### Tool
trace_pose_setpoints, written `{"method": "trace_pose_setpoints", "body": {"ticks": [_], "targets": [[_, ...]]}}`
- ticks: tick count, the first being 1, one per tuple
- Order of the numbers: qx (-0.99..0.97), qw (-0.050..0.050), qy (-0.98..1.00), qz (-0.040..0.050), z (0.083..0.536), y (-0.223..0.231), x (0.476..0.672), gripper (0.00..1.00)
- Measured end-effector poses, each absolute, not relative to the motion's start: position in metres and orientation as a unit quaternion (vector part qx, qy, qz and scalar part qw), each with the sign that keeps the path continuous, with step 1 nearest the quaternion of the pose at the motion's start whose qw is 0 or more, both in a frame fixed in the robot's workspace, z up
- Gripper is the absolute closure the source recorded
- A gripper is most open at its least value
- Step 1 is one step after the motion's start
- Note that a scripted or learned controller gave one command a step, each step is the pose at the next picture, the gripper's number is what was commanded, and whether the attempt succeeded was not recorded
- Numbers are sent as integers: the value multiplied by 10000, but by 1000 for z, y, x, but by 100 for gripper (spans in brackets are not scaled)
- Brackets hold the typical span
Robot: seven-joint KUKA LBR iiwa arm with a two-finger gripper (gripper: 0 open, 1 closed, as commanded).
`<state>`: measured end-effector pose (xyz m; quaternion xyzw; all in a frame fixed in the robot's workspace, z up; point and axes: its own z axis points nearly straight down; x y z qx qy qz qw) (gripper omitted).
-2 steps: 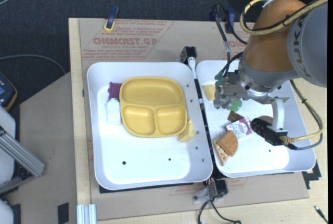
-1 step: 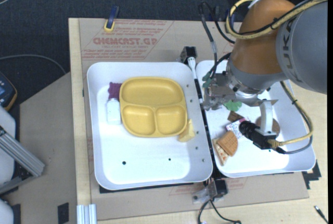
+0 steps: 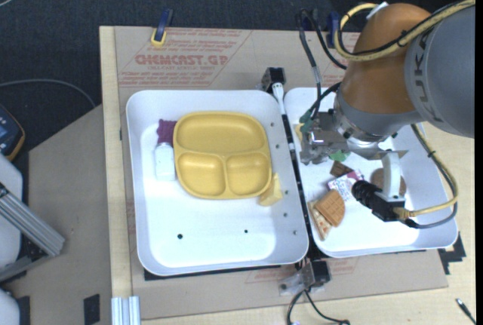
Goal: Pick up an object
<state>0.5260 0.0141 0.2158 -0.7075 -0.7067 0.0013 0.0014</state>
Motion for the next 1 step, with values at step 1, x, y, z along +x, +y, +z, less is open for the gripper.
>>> {"method": "trace_pose_setpoints", "body": {"ticks": [1], "targets": [[-7072, -13, -7071, -11, 234, 9, 530, 100]]}}
